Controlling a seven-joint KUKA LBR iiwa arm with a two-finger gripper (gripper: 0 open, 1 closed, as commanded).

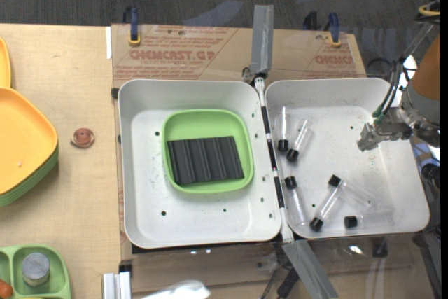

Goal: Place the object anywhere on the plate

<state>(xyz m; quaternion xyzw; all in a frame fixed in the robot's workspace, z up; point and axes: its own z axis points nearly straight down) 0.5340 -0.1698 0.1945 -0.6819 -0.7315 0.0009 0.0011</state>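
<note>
Gripper (369, 138) position, as we read it from the camera view: over the right side of the right bin (402, 217), clear of the contents. We cannot tell whether it is released or clenched, and we see nothing carried. Several clear capped tubes (326, 204) lie loose on that bin's floor. We find the green plate (208, 120) in the left bin (133, 171), bearing only a dark ribbed insert (204, 160). We judge pickup and placement both outstanding

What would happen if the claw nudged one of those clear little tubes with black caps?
It would probably roll: the tube looks round and slim, lying on its side on the smooth bin floor. It likely weighs little, being clear and seemingly hollow. Its glossy wall may slip between the fingers of the claw.
</note>
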